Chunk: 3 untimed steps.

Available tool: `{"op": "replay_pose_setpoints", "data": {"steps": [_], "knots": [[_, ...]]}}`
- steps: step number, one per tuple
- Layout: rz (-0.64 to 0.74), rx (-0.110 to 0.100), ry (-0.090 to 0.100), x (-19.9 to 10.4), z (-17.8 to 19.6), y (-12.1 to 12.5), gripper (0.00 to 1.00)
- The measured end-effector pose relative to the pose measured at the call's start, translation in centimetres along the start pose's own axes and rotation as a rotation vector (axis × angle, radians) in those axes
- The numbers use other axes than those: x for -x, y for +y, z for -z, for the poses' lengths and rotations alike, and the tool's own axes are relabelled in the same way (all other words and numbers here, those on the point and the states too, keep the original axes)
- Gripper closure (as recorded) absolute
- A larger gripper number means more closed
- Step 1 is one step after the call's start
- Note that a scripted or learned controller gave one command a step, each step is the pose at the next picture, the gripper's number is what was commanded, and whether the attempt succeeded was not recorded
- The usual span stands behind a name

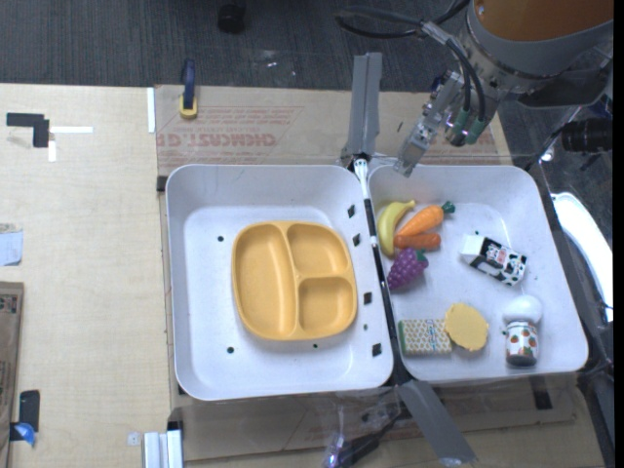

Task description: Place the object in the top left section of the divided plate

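Note:
A yellow divided plate (292, 281) lies in the left bin (195, 261), with one long section on its left and two smaller ones on its right; nothing lies in any section. My gripper (407, 162) hangs over the back left corner of the right bin (556, 261), tilted down and to the left, with nothing seen in it. Just below it lie a yellow banana (390, 224) and an orange carrot (421, 220). Purple grapes (407, 269) sit in front of those.
The right bin also holds a white box with black spots (494, 258), a patterned cracker (422, 335), a round yellow biscuit (467, 327), a white egg-shaped thing (523, 308) and a small jar (521, 343). A grey divider post (366, 105) rises between the bins at the back.

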State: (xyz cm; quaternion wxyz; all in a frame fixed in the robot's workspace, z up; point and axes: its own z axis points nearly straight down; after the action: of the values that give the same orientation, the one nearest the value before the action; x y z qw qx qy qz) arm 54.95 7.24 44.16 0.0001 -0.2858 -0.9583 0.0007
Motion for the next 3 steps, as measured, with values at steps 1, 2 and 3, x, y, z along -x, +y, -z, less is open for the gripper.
{"op": "replay_pose_setpoints", "data": {"steps": [1, 2, 3], "knots": [[-0.062, 0.0, 0.0, -7.0, -6.1, 4.0, 1.0], [0.04, -0.001, 0.001, -11.5, -16.2, 4.5, 1.0], [0.107, -0.001, 0.001, -11.3, -20.9, 5.1, 1.0]]}}
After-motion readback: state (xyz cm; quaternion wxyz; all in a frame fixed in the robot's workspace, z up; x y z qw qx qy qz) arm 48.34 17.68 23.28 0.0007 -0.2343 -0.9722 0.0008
